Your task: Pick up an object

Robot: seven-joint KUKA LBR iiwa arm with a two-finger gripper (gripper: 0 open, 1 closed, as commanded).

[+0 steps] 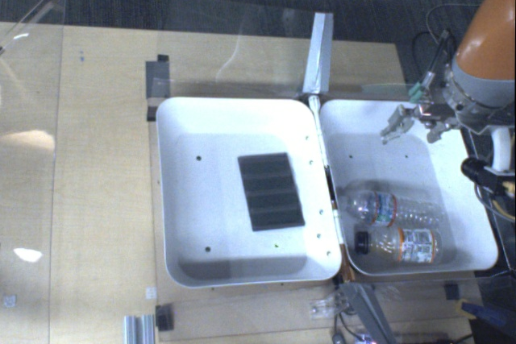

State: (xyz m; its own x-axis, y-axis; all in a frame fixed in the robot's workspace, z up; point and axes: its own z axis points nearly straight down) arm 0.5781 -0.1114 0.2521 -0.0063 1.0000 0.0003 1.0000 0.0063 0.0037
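- Nearest to me, in the right bin (484, 250), I see a bottle with a dark cap (397, 244) lying on its side close to the front wall, cap pointing toward the left bin.
- Just behind it, a clear bottle (391, 209) also lies on its side, with a blue and orange label; the two bottles lie side by side, very close, though I cannot tell whether they touch.
- In the left bin (181, 173), a dark ribbed block (271, 190) lies flat near the middle, turned slightly off the bin's edges, well apart from every wall.
- Further back, over the far part of the right bin, my gripper (413, 123) hangs well apart from both bottles. I see its jaws spread apart with nothing between them.
- Behind the gripper, the arm (488, 52) comes in from the right, its orange band showing above the wrist.
- Both bins sit side by side on the pale wooden surface (97, 173), their inner walls touching.
- At the far end, a grey bar (318, 52) runs back from the junction of the bins.
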